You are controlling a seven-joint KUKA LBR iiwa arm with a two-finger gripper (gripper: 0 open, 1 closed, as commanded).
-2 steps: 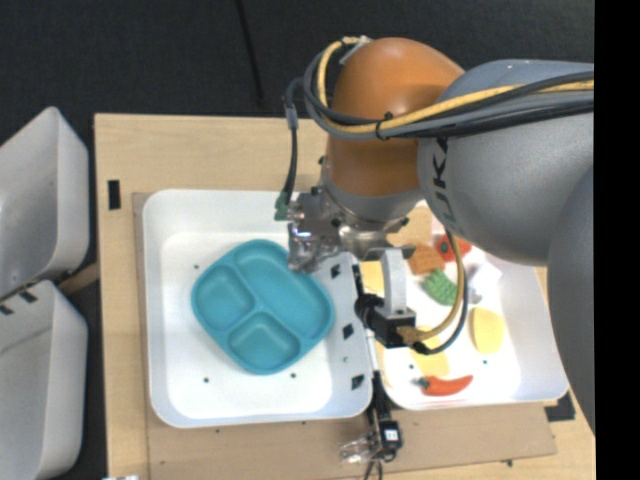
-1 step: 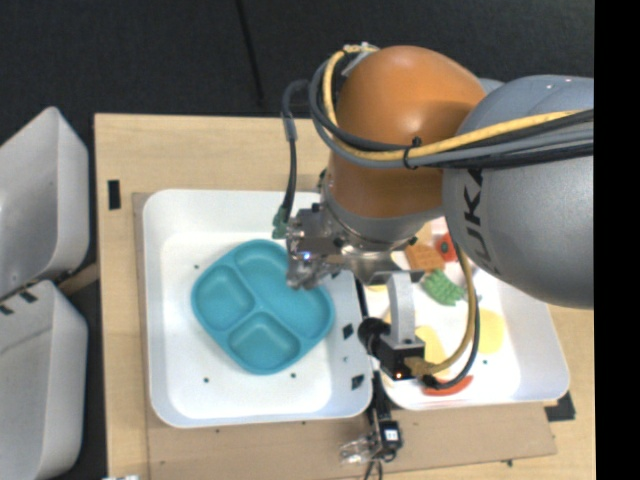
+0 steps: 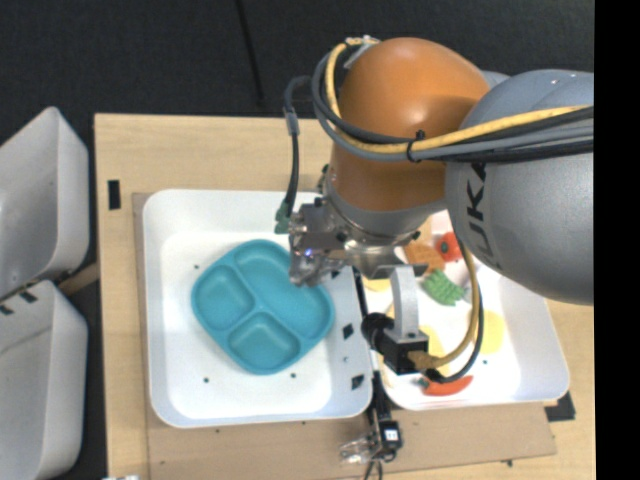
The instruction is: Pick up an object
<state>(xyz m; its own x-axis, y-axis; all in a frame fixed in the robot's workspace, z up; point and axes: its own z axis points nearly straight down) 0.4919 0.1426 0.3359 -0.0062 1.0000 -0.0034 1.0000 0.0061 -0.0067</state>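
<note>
Arm [image 3: 530,188]: grey casing bearing black lettering, glossy orange band [image 3: 405,98] showing above the wrist, black and yellow cables [image 3: 500,128] looping alongside.

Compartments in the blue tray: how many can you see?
3. The blue tray lies in the left bin: one compartment at its left, one at the top near the arm, one at the bottom. The arm's wrist overlaps its top right edge, so more may be hidden.
</note>
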